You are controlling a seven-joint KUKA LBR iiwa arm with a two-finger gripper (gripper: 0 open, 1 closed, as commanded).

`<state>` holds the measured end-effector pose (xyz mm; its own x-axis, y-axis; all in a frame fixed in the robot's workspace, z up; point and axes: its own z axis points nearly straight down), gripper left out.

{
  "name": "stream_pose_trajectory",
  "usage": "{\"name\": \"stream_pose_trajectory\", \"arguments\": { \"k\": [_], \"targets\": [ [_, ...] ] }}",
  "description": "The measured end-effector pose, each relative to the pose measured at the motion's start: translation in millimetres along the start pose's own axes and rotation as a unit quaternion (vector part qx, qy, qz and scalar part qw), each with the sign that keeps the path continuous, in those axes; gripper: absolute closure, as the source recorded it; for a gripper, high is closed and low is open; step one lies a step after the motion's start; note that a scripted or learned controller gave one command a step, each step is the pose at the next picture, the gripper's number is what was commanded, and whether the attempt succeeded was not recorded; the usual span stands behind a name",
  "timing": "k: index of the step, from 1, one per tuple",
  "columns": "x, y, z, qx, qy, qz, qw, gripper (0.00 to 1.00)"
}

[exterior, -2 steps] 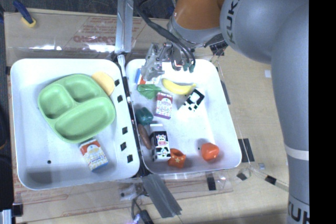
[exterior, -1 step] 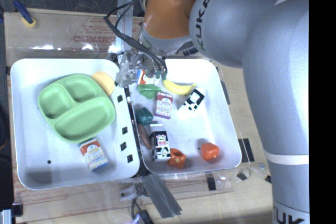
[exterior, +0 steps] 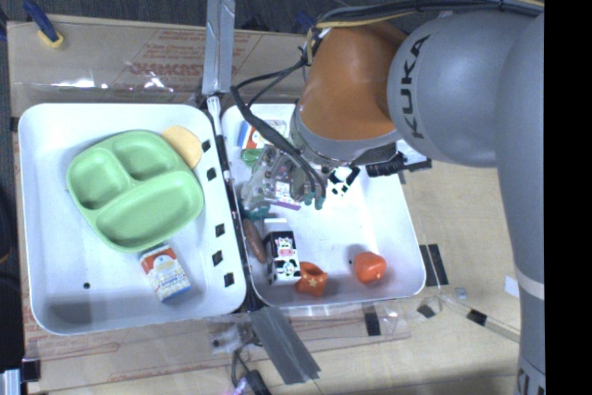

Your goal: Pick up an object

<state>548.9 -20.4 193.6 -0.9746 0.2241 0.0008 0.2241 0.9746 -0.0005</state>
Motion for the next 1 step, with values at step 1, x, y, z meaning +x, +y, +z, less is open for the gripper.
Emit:
{"name": "stream_pose_trajectory", "arguments": {
  "k": [1],
  "targets": [
    [51.6,-5.3,2.1,0.0,0.0,0.084,0.9965,1.0]
  ]
}}
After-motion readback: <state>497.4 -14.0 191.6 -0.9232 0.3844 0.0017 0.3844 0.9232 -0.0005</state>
